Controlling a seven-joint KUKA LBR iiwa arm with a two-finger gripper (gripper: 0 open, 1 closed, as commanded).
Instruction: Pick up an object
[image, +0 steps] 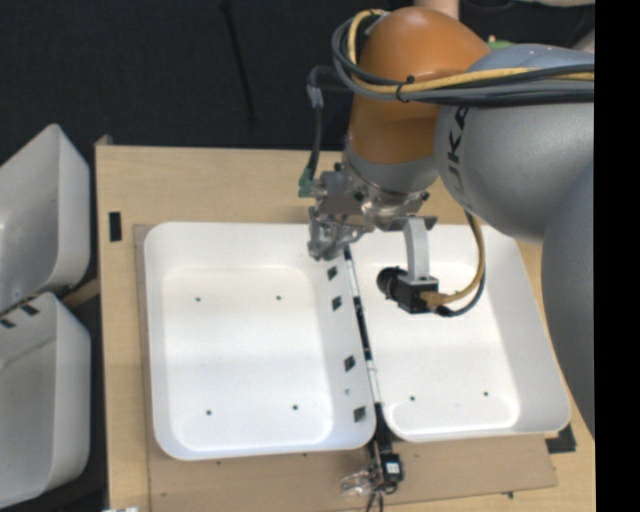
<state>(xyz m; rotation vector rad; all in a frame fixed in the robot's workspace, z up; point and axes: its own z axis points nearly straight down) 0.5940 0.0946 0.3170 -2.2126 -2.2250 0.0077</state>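
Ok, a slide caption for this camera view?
KUKA arm poised over the seam between left bin and right bin, gripper at their far edge.

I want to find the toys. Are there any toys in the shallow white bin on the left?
No, the shallow white left bin shows just its bare white floor with a few tiny dark dots, and no toy lies in it.

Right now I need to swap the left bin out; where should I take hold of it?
Probably grip the left bin by its raised rim on the view's left side, coming from the left: that edge is free, while its right edge abuts the right bin and the arm hangs over it.
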